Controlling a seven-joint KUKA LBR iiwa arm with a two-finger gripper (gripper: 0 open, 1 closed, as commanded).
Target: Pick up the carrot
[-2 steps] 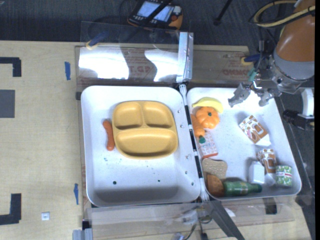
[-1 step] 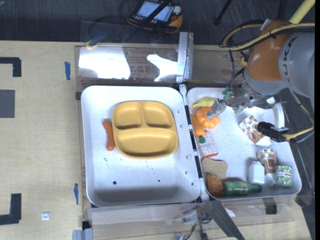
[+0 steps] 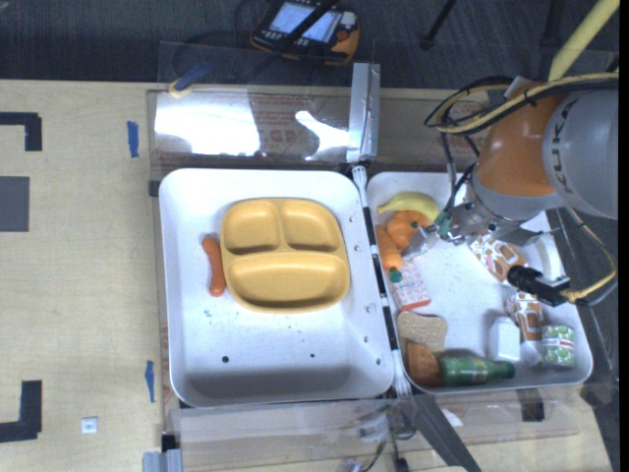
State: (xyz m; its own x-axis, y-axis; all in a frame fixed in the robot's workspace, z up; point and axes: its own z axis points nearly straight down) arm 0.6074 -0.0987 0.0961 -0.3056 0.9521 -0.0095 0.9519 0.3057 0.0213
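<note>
**Carrot not yet lifted — gripper low beside it in the right bin**

Taking the yellow divided tray (image 3: 285, 254) in the left bin (image 3: 187, 362) as the landmark: the carrot (image 3: 391, 247) lies to the tray's right, across the seam between the bins, just inside the right bin (image 3: 575, 367) against its left wall. It is orange, lies lengthwise along that wall, and rests on the bin floor with a banana (image 3: 411, 205) just beyond it and an orange fruit (image 3: 401, 229) touching or nearly touching its upper end.

The gripper (image 3: 432, 232) is further right of the tray, down among these items and just beside the carrot's upper end. Whether it is open or closed cannot be told from here — the tips are too small and cluttered to read — and nothing shows the carrot between them.

By my judgement the approach is largely done; the grasp itself and the lift remain. An orange sausage-like piece (image 3: 214, 265) lies at the tray's left edge, well apart from the arm, and could be mistaken for the target.
</note>
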